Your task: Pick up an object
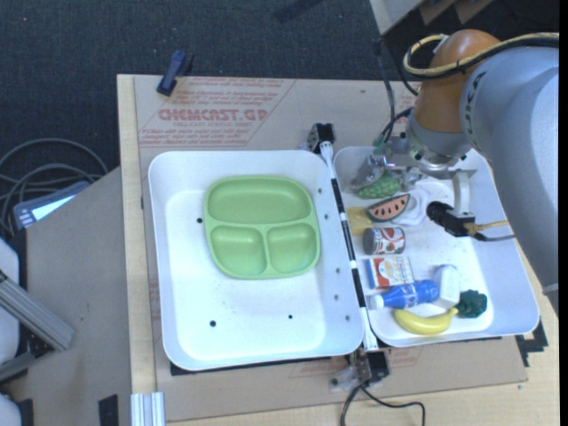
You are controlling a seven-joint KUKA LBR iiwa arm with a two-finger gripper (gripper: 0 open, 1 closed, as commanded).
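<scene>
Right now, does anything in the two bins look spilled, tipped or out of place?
Nothing spilled. The small can lies on its side in the right bin, crowded among toys. The green plate sits flat in the left bin.

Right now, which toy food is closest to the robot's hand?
The green pea pod, at the right bin's far end, just under the gripper. The watermelon slice is farther, the banana farthest.
</scene>
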